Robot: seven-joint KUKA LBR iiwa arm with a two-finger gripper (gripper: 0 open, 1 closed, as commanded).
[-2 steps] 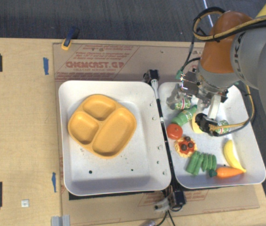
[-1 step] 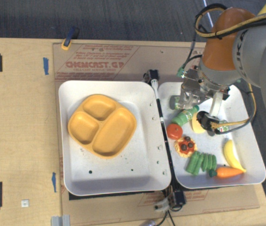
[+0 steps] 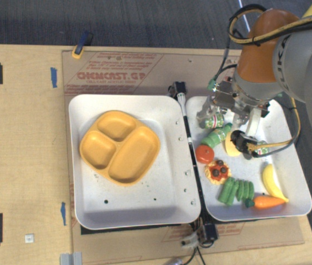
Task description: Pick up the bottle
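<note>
Gripper [image 3: 221, 114] low over right bin [image 3: 296, 164], at its upper left; finger state can't be told. Bottle [image 3: 215, 137], green, lies tilted just below gripper, above tomato [image 3: 204, 153]. Also in right bin: tart [image 3: 218, 171], beans [image 3: 235, 191], carrot [image 3: 268, 202], banana [image 3: 272, 182]. Left bin [image 3: 84, 203]: yellow tray [image 3: 119, 146].

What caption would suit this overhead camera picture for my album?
Robot arm's gripper over a green bottle among toy foods in the right bin; yellow tray in the left.
</note>
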